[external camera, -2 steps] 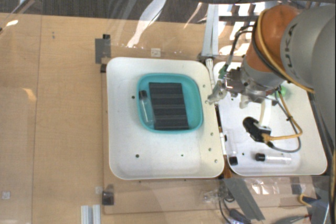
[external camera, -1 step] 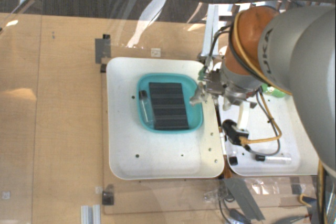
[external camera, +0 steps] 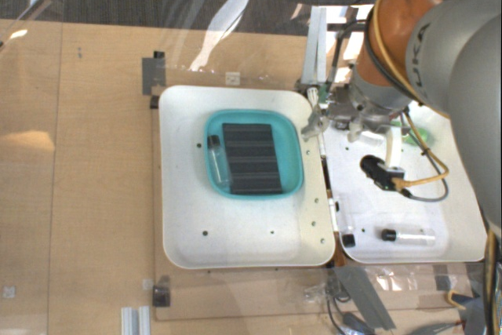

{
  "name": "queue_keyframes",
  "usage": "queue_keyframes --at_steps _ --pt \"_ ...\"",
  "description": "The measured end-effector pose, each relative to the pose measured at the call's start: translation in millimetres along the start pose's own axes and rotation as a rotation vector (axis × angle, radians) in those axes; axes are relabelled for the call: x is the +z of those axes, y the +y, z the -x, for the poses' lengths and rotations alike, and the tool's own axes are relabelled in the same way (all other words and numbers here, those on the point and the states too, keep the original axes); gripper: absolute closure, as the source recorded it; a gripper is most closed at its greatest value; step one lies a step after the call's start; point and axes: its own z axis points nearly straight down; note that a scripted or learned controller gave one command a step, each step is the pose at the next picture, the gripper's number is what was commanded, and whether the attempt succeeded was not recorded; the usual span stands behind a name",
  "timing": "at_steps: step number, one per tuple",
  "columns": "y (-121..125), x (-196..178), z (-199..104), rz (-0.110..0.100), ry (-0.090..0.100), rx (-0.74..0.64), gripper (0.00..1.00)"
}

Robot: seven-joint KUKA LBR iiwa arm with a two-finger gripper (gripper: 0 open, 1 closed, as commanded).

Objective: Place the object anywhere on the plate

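A teal square plate (external camera: 295, 139) lies in the left bin (external camera: 188, 231). A dark ribbed rectangular block (external camera: 251, 159) rests on it, and a clear tube with a black cap (external camera: 214, 156) lies along the plate's left side. Another clear tube with a black cap (external camera: 408, 234) lies near the front of the right bin (external camera: 369, 212). My gripper (external camera: 320, 120) hangs over the divide between the two bins, beside the plate's right rim. The wrist hides its tips.
The grey arm with its orange band (external camera: 400, 20) covers the back and right side of the right bin. A small green thing (external camera: 418, 135) peeks out beside the wrist. A small black item (external camera: 348, 239) sits at the right bin's front left corner.
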Motion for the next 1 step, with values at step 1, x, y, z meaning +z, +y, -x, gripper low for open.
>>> queue_keyframes --at_steps 1 --pt "18.1 -0.7 -65.3 0.003 0.001 -0.432 0.0"
